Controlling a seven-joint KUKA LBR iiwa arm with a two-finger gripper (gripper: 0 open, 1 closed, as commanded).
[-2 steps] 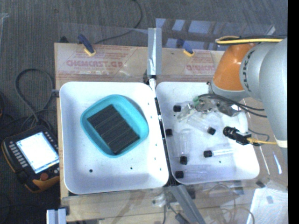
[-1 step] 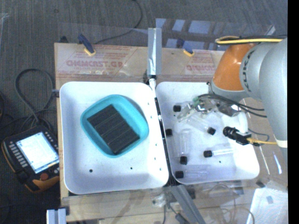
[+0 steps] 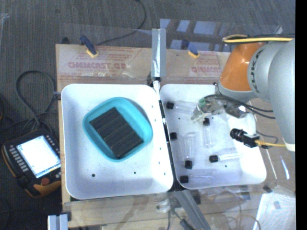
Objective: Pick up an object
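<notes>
Grey and bulky, the arm with its orange band filled the upper right of the view, nearest the lens, reaching down over the right bin. Its claw hung low in that bin's upper middle, among the small clear vials scattered there. Whether the claw stood apart or together could not be told; the metal parts blurred into one another and into the white floor of the bin.

Several clear vials with black caps lay in the right bin: one vial near the middle, standing roughly lengthwise with its cap toward the front, another lying crosswise just right of it, a third near the front wall, and one close to the divider at the back. A black cap lay just below the claw, seemingly touching or nearly so. No vial could be seen raised off the bin floor.

In the left bin sat a teal bowl with a dark ridged block lying inside it, well apart from the arm. A handheld pendant rested on the floor beside the table.

By my reading, the step in hand was the descent onto a vial at the back of the right bin, with nothing yet lifted. The next move would call for closing squarely on the vial's body, since such smooth, round things could easily slip, and then a straight lift.
</notes>
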